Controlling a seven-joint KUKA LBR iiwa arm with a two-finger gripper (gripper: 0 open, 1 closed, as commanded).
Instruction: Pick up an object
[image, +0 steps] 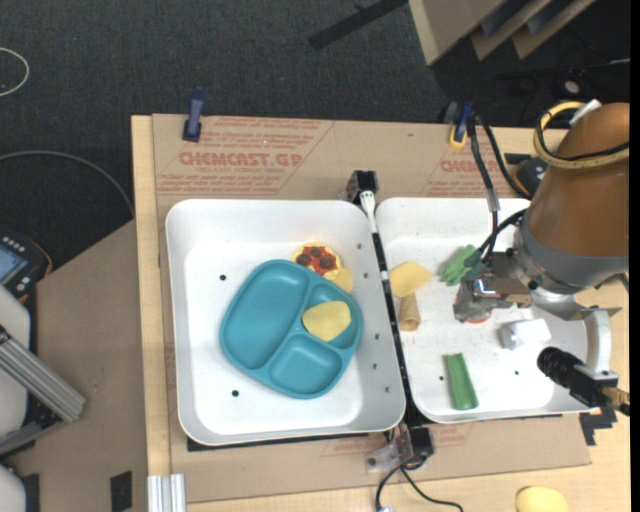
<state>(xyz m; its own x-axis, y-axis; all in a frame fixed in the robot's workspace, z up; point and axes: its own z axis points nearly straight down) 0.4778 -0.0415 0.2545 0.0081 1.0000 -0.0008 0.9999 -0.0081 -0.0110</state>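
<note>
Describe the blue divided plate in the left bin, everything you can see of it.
The blue divided plate is teal, looks like smooth plastic, with rounded corners and raised ridges splitting it into three compartments. It lies flat and right side up on the floor of the left bin, turned at a slant to the bin's walls. A pale yellow chip-like piece rests in its right compartment. A small pizza-like toy with red topping lies at its upper right edge, seemingly touching it.

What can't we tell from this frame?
- Gripper, camera view: the grey and orange arm covers it from above, so its state and any hold are unreadable.
- Leafy green object: partly tucked under the gripper; contact unclear.
- Small round red-topped food item: too small to identify.
- Right white bin: far side hidden by the arm.
</note>
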